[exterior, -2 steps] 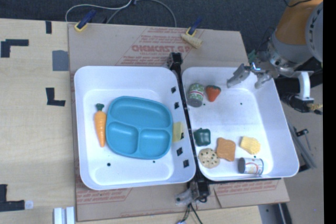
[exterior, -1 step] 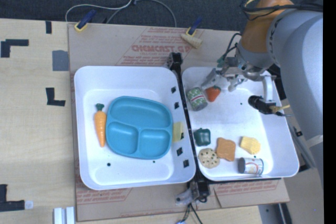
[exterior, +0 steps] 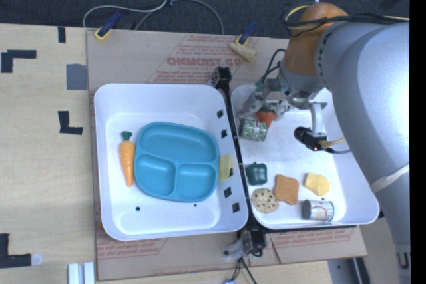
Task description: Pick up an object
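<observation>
My gripper (exterior: 261,105) hangs low over the far left part of the right bin (exterior: 353,199). Right beneath it lies a small green-labelled can (exterior: 253,130) on its side, next to the wall between the bins. A small orange-red thing (exterior: 266,117) shows between the gripper and the can; whether it is held is unclear. Nearer the front of this bin lie a dark green block (exterior: 256,173), a round cookie (exterior: 264,199), a brown toast piece (exterior: 287,189), a yellow cracker (exterior: 317,183) and a small silver can (exterior: 319,210).
The left bin (exterior: 110,103) holds a blue divided plate (exterior: 176,161), a carrot (exterior: 126,156) to its left and a yellow block (exterior: 224,167) by the right wall. The grey arm (exterior: 373,90) covers the right bin's far right side.
</observation>
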Controlling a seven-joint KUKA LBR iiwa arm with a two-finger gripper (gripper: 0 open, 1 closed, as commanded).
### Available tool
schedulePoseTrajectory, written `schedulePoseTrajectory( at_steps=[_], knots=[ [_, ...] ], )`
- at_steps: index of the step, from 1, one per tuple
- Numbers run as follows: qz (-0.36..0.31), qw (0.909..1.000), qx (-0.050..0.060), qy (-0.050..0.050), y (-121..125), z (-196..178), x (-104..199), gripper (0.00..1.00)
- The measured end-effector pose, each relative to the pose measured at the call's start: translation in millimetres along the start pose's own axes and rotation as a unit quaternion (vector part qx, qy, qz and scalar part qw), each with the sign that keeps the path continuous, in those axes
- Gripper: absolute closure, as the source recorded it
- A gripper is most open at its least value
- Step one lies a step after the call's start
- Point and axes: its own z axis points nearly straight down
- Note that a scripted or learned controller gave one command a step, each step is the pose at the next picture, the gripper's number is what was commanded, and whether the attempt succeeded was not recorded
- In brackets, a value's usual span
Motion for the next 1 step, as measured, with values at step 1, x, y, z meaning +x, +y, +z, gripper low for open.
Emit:
schedulePoseTrajectory(
  at_steps=[1],
  knots=[
    [0.001,1.0000,-0.001,0.000,0.7,-12.5,-1.5,1.00]
  ],
)
